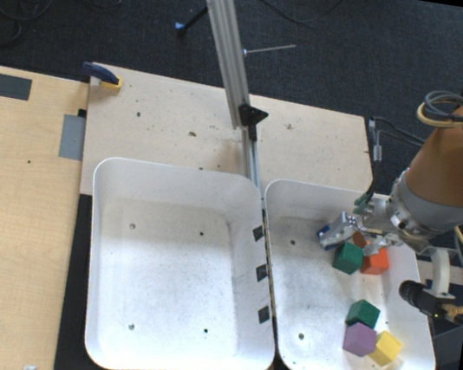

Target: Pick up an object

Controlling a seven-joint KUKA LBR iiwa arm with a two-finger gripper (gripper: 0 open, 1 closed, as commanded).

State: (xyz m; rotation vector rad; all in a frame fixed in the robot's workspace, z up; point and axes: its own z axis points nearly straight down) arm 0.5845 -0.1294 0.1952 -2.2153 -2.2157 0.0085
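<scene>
Two shallow white bins sit side by side on a pale worktop (172, 117), seen from above at a slant. Using the right bin (311, 263) as the landmark: the left bin (164, 274) touches its left wall, and a slanted aluminium rail (231, 57) rises from the worktop behind the seam between them. The grey arm with its orange band (452, 155) reaches in over the right bin's far right corner. Its end effector (353, 234) hangs low over the bin's upper right part; how far it is open cannot be made out, and nothing is clearly held. Right at its tip lie a small blue object (329, 235), a green block (347, 259) and an orange block (376, 261), the green and orange ones touching each other. Nearer the bin's front right corner sit a darker green block (363, 313), a purple block (359, 339) just in front of it, and a yellow block (388, 348) beside the purple one. A blue clamp (102, 75) sits at the worktop's far left corner, well apart from the right bin.
</scene>
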